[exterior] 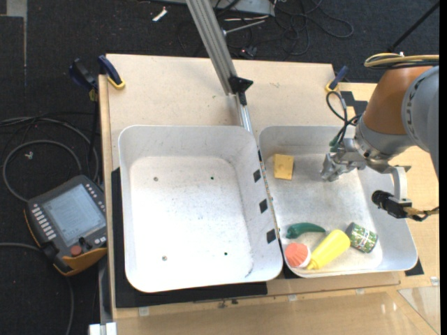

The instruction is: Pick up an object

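Observation:
In the right bin [391,260], a yellow sponge-like square [283,166] lies near the far left corner. Along the near edge sit a green curved piece [305,229], a yellow bottle [329,248] with a red cap [297,255], and a small green-labelled can [362,237]. My gripper [331,171] hangs over the far part of this bin, to the right of the yellow square and apart from it. Nothing shows between its fingers.
The left bin [133,187] stands beside the right one, with a divider edge between them. A metal pole [213,37] slants in from the top. A teach pendant [66,218] lies on the floor at the left. Clamps sit at the bench's far corners.

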You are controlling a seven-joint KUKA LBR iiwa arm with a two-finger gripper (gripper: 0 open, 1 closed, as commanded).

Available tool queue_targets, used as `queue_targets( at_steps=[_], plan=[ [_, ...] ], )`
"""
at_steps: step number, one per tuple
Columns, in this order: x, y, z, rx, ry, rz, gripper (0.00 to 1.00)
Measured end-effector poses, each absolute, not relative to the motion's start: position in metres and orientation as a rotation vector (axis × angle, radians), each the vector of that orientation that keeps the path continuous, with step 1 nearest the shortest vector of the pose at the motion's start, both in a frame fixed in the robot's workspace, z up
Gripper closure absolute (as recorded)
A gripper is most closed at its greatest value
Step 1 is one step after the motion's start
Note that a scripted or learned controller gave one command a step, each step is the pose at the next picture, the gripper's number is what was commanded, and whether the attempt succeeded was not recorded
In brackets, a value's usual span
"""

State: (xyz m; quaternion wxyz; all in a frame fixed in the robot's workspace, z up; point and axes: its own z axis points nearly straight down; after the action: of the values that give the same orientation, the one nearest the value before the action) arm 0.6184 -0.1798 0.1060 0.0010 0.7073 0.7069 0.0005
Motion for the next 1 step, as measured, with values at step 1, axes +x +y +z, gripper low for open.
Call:
queue_targets(
  at_steps=[1],
  plan=[
    [0.6238,-0.1875,0.1665,2.217,2.216,0.005,1.00]
  ],
)
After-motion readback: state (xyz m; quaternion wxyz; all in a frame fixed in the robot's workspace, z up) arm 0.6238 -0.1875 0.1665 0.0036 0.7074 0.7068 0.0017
